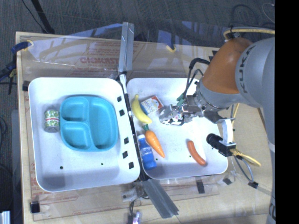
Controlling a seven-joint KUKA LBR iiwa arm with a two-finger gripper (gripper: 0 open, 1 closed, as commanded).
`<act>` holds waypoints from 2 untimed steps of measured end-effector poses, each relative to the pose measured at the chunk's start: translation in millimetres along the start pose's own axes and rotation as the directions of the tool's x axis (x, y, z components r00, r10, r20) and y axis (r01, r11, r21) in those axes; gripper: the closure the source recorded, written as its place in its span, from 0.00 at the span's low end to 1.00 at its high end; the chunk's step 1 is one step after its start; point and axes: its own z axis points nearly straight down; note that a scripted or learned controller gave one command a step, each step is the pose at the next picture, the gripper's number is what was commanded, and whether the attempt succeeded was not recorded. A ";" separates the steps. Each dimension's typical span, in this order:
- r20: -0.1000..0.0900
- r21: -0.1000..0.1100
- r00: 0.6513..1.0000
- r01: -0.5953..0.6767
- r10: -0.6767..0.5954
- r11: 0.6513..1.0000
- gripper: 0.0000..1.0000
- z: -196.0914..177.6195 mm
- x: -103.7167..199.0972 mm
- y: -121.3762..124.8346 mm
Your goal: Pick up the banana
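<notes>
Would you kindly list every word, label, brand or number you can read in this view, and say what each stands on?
"KU": grey letters on the arm's housing, cut off at the edge.
Reddish print on the clear sheet behind the bins: reversed and blurred, unreadable.
Label on the small can in the left bin: too small to read.
Print on the white packet beside the banana: too blurred.

A robotics lab: a grey KUKA arm [243,73] with an orange band reaches in from 3 o'clock over a plywood bench [70,43] bearing two white bins [39,169], with cables [32,3] trailing across dark carpet at 11 o'clock.
</notes>
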 end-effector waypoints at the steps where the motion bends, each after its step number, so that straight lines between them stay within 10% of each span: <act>1: 0.017 -0.011 1.000 0.022 -0.021 1.000 0.00 102.5 46.6 -4.6; 2: 0.006 -0.004 0.999 0.032 -0.032 0.999 1.00 93.9 52.4 -4.3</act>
